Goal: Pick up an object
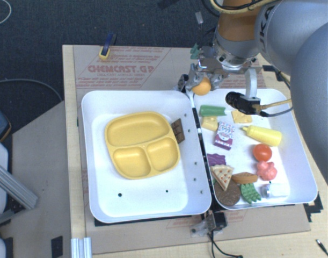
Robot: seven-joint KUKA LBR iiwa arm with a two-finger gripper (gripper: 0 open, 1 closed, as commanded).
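Observation:
My gripper [202,83] hangs over the far left corner of the right bin [300,160]. It is shut on a small orange fruit [202,87], which shows between the two fingers, lifted clear of the bin floor. Just below it lie a green vegetable [212,110] and a pale yellow cheese piece [209,124]. The right bin also holds a purple and white carton [225,134], a yellow squeeze bottle [263,135], a red tomato [262,152] and a pizza slice [223,175].
The left bin [94,160] holds a yellow divided plate [142,144] with a brown chocolate bar [177,130] at its right edge. More toy food crowds the right bin's near end: a pink piece [268,170], a dark cookie [228,194] and a green piece [250,192]. The arm covers the top right.

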